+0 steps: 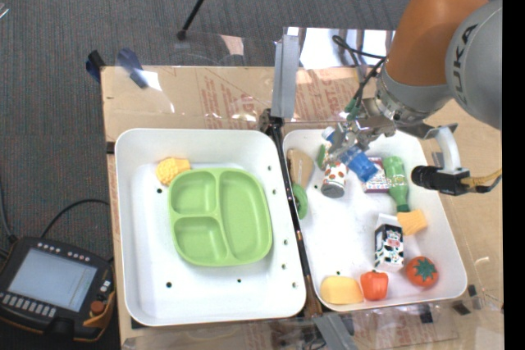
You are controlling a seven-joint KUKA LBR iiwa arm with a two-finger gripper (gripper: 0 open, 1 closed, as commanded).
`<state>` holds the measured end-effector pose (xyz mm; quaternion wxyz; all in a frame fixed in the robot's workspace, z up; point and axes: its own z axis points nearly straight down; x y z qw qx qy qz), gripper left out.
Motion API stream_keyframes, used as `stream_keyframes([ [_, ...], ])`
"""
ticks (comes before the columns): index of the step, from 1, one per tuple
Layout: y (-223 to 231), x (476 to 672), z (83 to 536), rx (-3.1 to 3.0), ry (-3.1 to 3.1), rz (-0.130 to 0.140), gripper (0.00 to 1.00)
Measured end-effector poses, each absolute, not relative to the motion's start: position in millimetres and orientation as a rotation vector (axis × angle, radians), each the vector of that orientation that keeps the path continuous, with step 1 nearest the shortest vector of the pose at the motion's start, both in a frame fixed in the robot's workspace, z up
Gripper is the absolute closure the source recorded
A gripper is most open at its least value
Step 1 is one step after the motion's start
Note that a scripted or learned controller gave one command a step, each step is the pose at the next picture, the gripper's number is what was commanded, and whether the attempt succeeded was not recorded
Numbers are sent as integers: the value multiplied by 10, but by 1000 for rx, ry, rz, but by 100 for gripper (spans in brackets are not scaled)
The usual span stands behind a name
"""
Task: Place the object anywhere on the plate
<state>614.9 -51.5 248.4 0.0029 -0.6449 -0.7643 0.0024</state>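
A light green plate (220, 215) with three compartments lies in the left bin (139, 275), and nothing is on it. My gripper (348, 142) hangs over the back of the right bin (353, 238). It is down among a cluster of toys: a blue packet (362, 165) and a small white and red can (334, 179) sit right under it. The wrist and these toys hide what is between its tips. The gripper is well to the right of the plate, across the wall between the bins.
A yellow corn toy (171, 170) lies by the plate's back left corner. The right bin also holds a green bottle (396, 180), an orange wedge (413, 221), a milk carton (389, 247), a tomato (420, 271), a red pepper (374, 285) and a yellow fruit (341, 289).
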Motion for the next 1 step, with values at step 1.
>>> stream_keyframes([
  [1,510,5769,2301,-1798,-2570,5,100],
])
